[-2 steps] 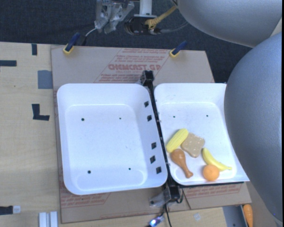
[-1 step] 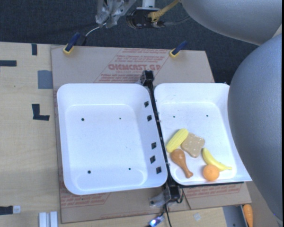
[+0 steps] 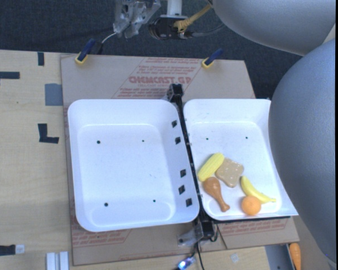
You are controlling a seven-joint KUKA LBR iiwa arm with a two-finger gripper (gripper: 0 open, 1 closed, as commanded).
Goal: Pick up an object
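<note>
My claw (image 3: 133, 14) hangs past the far edge of the left bin (image 3: 79, 151) (fingers too blurred to tell apart or together), while corn (image 3: 210, 166), toast (image 3: 229, 172), drumstick (image 3: 216, 192), banana (image 3: 255, 191) and orange (image 3: 250, 206) cluster in the neighbouring bin's near corner.

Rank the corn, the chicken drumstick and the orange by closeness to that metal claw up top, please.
Measured from the end effector in the camera view:
1. Corn, uppermost of the food in the right bin.
2. Chicken drumstick, below the corn.
3. Orange, by the bin's bottom edge.
</note>
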